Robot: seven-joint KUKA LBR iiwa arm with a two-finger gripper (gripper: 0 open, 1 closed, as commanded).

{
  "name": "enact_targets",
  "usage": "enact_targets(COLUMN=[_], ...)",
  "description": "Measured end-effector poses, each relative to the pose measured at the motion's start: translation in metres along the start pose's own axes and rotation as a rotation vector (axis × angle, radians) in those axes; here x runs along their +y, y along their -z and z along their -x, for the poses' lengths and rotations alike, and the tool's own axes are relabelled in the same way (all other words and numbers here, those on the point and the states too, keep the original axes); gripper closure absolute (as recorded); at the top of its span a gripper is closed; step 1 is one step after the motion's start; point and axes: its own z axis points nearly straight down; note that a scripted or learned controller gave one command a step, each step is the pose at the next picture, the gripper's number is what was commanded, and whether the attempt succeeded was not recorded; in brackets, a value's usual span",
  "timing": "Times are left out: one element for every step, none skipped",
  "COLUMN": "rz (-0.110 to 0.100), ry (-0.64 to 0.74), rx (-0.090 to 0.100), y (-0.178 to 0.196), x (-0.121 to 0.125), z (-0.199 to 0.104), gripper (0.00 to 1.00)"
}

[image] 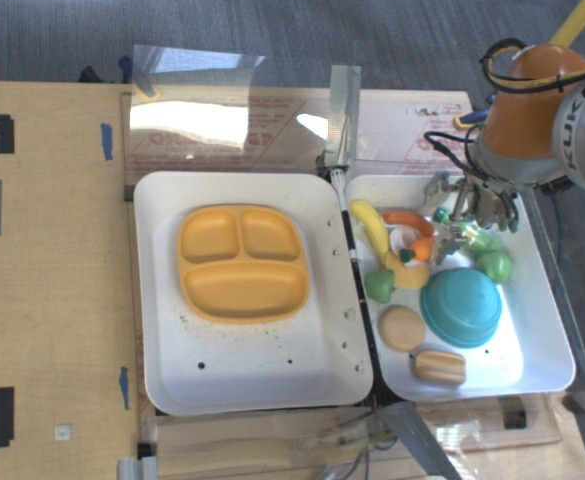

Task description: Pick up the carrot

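Your carrot [409, 220] lies in the right bin [547, 353], toward its far end, an orange-red piece with its long axis running roughly left to right across the bin, just beyond the banana [372, 230] and above a small orange-and-green piece [414, 252] that could be part of the same clutter. The gripper [459, 230] sits just to the carrot's right, low among the toys, so you'd judge the coming move as a short shift leftward, with the closing direction set across the carrot's length. How the gripper stands you cannot tell; its metal parts blur into the green pieces [492, 263] around it. The carrot's right end is hidden under the gripper assembly, and nothing shows it held. The teal bowl [461, 306] sits nearer you, and the left bin [162, 368] carries a yellow divided plate [242, 262], well apart
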Motion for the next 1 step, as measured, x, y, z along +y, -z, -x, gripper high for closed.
enact_targets(rz=[-0.003], ry=[0.056], rx=[-0.014], y=[-0.0042], x=[0.0516], z=[-0.0223], gripper=[0.0])
